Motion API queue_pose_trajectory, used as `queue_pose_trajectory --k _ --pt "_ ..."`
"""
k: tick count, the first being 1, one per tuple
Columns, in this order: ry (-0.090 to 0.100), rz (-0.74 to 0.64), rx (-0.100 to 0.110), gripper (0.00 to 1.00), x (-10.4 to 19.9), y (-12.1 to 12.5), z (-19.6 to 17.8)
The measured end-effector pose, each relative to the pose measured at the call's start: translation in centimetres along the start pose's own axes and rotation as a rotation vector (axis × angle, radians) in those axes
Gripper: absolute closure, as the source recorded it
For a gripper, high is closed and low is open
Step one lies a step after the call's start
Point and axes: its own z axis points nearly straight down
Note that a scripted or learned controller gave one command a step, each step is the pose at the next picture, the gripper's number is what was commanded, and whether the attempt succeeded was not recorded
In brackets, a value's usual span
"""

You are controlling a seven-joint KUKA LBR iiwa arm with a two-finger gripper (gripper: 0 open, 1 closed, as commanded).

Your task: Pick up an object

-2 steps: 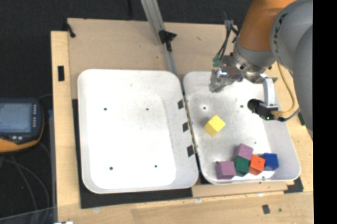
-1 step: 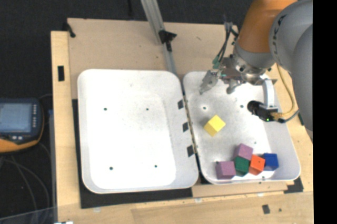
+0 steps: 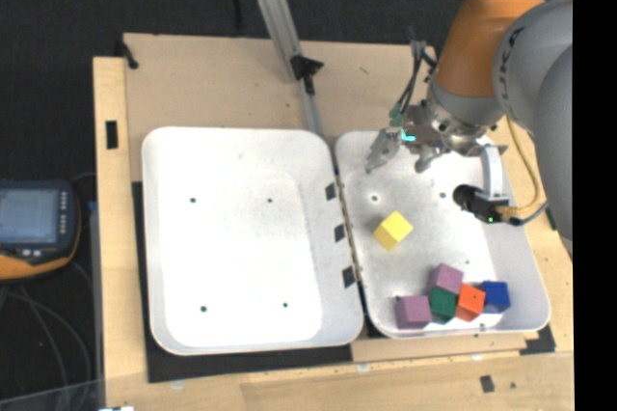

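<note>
My gripper (image 3: 398, 155) hangs over the far edge of the right bin (image 3: 511, 255), its two fingers spread apart with nothing between them. A yellow block (image 3: 392, 231) lies alone in the middle of that bin, below the gripper and apart from it. Near the bin's front edge sits a cluster of blocks: two purple ones (image 3: 413, 311) (image 3: 446, 279), a green one (image 3: 442, 303), an orange one (image 3: 470, 301) and a blue one (image 3: 496, 294).
The left bin (image 3: 236, 235) sits beside the right one, with small black clips along the shared edge. A slanted metal pole (image 3: 280, 23) rises behind the bins. A small screen device (image 3: 37, 218) rests off the bench at left.
</note>
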Motion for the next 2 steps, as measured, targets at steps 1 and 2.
queue_pose_trajectory --k 1,2 --pt "0.0 -0.001 0.0 0.0 0.0 0.0 0.0" --pt "0.006 -0.001 0.001 0.0 14.3 -1.7 0.0"
